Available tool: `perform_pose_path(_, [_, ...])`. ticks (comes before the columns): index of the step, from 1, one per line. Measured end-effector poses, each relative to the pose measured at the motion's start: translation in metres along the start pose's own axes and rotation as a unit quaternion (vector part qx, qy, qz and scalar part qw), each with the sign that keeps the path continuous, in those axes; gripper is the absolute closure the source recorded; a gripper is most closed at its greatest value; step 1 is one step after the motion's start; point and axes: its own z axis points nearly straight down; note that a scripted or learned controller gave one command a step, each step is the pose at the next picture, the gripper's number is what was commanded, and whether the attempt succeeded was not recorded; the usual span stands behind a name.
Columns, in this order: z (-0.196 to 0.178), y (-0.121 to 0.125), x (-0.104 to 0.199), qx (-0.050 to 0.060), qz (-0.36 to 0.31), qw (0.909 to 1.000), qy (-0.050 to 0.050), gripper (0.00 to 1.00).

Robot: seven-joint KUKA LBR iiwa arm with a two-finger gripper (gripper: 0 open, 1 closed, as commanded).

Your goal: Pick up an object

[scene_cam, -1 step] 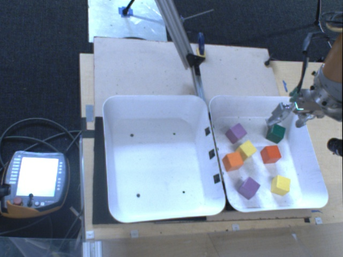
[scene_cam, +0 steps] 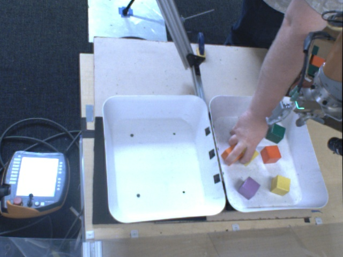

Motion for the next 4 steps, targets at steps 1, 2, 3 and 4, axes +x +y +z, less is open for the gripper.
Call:
perform_pose_path(1, [0.050,-0.010,0.002,0.002,0.001,1.0000,0.000,0.00])
perform_pose_path(2, [0.112,-0.009,0.004,0.003,0.001,1.0000,0.001,0.00])
perform_pose_path(3, [0.154,-0.010,0.004,0.002,0.001,1.0000,0.000,0.00])
perform_pose_path(4, [0.140,-0.008,0.003,-0.001,0.000,1.0000,-0.001,1.00])
